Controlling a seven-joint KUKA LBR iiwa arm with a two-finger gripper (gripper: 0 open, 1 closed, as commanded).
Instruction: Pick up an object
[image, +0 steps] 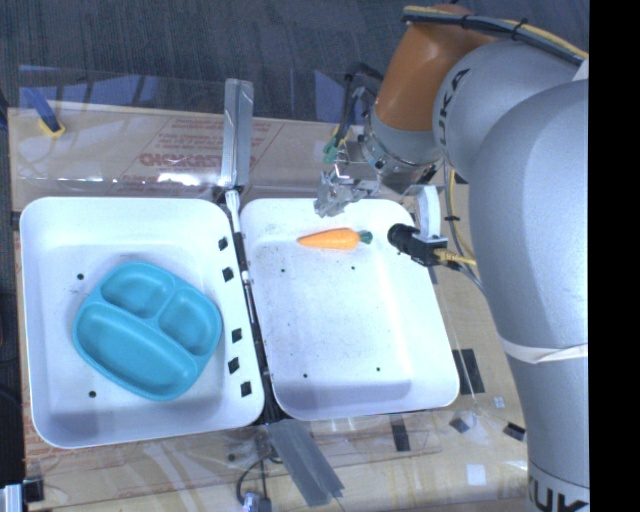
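An orange carrot (328, 239) with a green stem end lies flat near the back of the right bin (340, 370). My gripper (331, 203) hangs just above and slightly behind it, over the bin's far rim, with nothing visible between its tips. The grey arm with its orange band (420, 65) comes in from the upper right.
The left bin (60, 400) holds a blue divided plate (147, 328). A metal divider bar (238, 135) runs between the bins at the back. The big grey arm link (530, 230) covers the right side of the bench.
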